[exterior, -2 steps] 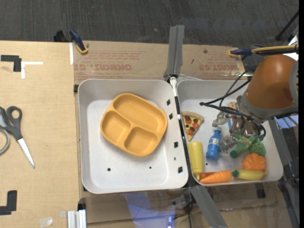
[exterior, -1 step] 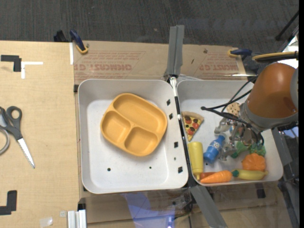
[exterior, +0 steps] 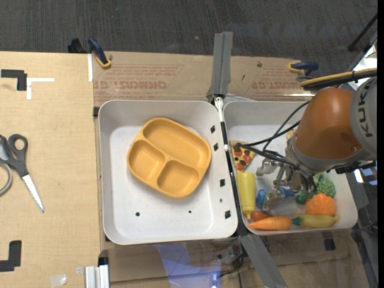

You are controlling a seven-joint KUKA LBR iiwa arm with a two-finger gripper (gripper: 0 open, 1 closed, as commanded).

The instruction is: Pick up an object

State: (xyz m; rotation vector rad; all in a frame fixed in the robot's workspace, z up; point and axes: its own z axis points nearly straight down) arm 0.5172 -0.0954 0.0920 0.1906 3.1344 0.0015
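Observation:
My gripper (exterior: 277, 192) hangs low inside the right bin (exterior: 264, 116), under the orange wrist band, right above a small blue object (exterior: 261, 197). Around it lie a yellow corn-like piece (exterior: 245, 191), an orange carrot (exterior: 270, 223), an orange fruit (exterior: 320, 204), a green piece (exterior: 326, 185), a yellow-green piece (exterior: 317, 221) and a red-dotted item (exterior: 242, 155). The metal fingers point down among the toys, and nothing visibly sits between them.
The left bin (exterior: 114, 179) holds a yellow-orange divided plate (exterior: 169, 156). Scissors (exterior: 18, 167) lie on the wooden bench at far left. Clamps and a grey bar (exterior: 221, 65) stand behind the bins. Cables trail from the arm over the right bin.

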